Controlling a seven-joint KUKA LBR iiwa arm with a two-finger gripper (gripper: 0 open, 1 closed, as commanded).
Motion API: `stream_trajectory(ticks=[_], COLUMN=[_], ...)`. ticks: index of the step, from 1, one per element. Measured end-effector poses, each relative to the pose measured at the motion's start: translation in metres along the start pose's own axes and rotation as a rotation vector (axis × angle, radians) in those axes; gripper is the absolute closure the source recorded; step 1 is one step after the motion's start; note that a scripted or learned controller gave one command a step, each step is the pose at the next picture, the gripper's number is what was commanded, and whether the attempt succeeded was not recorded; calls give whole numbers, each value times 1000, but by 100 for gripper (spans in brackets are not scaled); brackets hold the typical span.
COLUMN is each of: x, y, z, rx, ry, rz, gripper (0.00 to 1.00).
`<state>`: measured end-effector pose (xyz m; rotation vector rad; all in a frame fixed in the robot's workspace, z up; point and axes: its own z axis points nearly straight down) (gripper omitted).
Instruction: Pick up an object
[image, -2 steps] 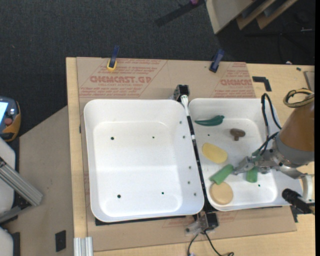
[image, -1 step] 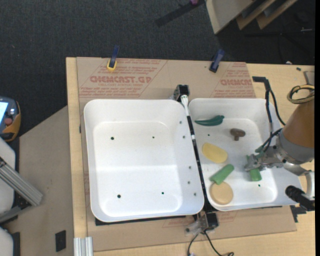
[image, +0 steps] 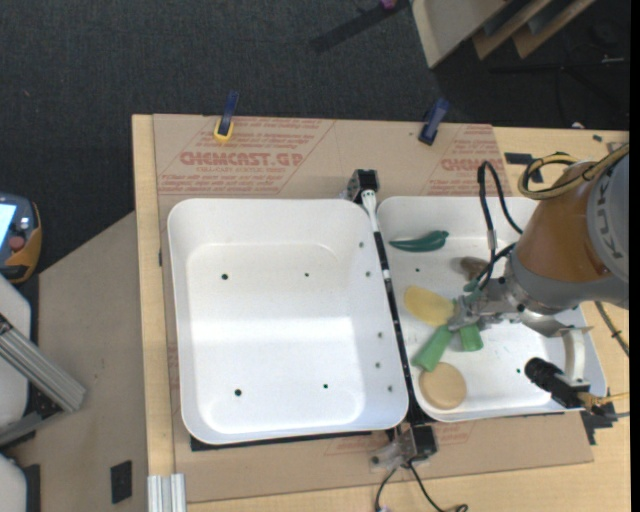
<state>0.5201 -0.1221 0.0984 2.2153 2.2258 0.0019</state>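
Observation:
The right white bin (image: 500, 215) holds several small things. A dark green curved piece (image: 420, 241) lies near its back. A yellow piece (image: 428, 305) sits left of centre, and a round tan disc (image: 443, 385) rests at the front left corner. A light green piece (image: 435, 348) lies slanted between the yellow piece and the disc, with a second green bit (image: 470, 338) beside it. My gripper (image: 466, 314) is low over the bin, right at the upper end of the green pieces and beside the yellow one. A small brownish thing (image: 468, 266) lies just behind the gripper.
The left white bin (image: 180, 260) stands beside the right one, their rims meeting at a dark strip (image: 385, 290). The grey and orange arm (image: 570, 240) covers the right bin's right half. Blue clamps (image: 434, 120) sit at the board's back edge.

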Motion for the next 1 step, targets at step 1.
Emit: stream_trajectory(ticks=[1], x=[95], y=[5], z=[-91], rx=[-6], ry=[1], rz=[-4], gripper=[100])
